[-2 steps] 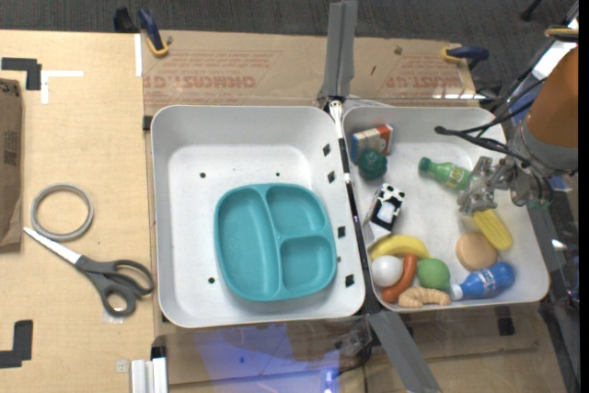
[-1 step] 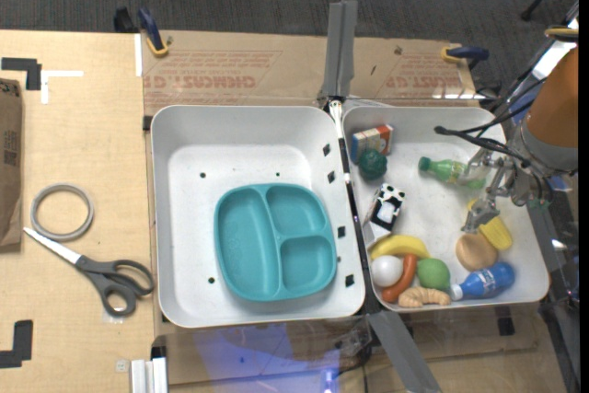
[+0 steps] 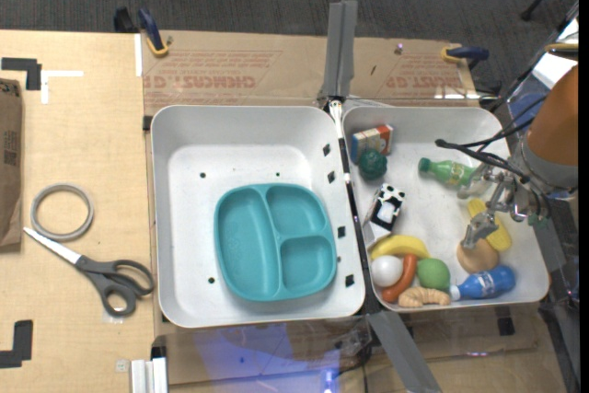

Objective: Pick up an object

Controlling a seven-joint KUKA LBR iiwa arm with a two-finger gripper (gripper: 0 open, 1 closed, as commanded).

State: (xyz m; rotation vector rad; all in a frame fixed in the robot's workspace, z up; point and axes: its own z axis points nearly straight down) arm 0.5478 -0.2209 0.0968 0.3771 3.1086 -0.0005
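**Claw hanging over the right bin's toys**

Claw (image 3: 485, 221) is hovering low at the right side of the right bin (image 3: 414, 117), reaching in from my orange-banded wrist at that bin's right rim. Whether it is parted or closed, I cannot tell, since cables and metal parts are blurring together there. Its tip is sitting just above a tan rounded object (image 3: 476, 255) and just beside a yellow piece (image 3: 495, 236); contact with either is unclear.

Around me, toys are lying scattered. A green bottle (image 3: 447, 170) is resting near the bin's upper right area. A blue bottle (image 3: 486, 284) is lying along the near right corner. A banana (image 3: 398, 246), a white egg (image 3: 386, 271), a green ball (image 3: 433, 273) and a peanut-shaped piece (image 3: 423, 295) are crowding the near edge. A black-and-white toy (image 3: 387, 206) is lying near the left wall, with a dark green ball (image 3: 372, 164) and a small box (image 3: 373, 140) toward the far left corner.

The left bin (image 3: 184, 143) is holding a teal divided plate (image 3: 275, 240). On the bench, scissors (image 3: 97, 270) and a tape roll (image 3: 62, 210) are lying well apart from the bins.
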